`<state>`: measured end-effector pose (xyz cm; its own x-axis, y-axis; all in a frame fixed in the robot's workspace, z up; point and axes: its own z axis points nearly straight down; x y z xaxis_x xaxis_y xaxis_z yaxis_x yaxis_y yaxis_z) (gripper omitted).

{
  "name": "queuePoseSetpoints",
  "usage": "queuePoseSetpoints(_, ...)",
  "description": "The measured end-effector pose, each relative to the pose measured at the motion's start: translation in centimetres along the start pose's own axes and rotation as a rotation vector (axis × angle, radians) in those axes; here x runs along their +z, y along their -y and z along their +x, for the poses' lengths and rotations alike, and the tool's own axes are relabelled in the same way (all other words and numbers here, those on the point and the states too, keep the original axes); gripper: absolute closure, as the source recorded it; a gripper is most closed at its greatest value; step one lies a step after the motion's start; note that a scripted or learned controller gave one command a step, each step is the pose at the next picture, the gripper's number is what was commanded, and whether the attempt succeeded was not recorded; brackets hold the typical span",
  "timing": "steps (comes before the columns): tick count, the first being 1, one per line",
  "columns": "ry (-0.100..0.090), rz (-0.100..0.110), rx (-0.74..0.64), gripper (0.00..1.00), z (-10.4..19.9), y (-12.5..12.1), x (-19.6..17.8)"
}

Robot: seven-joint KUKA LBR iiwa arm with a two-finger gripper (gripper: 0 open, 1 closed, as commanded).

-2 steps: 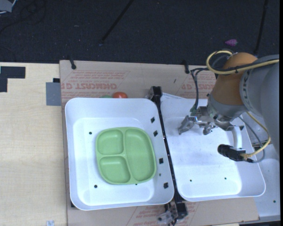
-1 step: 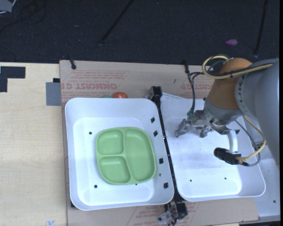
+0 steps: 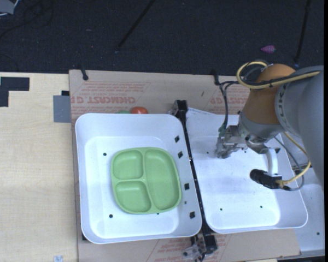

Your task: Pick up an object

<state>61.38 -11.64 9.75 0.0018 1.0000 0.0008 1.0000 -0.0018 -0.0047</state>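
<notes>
Left bin (image 3: 87, 146): a green divided plate (image 3: 146, 179) lies flat near its centre, the likeliest object to pick; a small red object (image 3: 139, 111) sits just beyond the bin's far edge. Right bin (image 3: 295, 217): the gripper (image 3: 225, 148) hangs low over the far left corner, well apart from the plate; finger state cannot be told. Risk: a descent here would close on bare floor, and the plate's low, flat rim offers little purchase.
</notes>
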Motion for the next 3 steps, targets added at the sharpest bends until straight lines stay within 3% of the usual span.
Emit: queuePoseSetpoints(3,0.001,-0.009,-0.002,1.00,-0.4,0.6,-16.3)
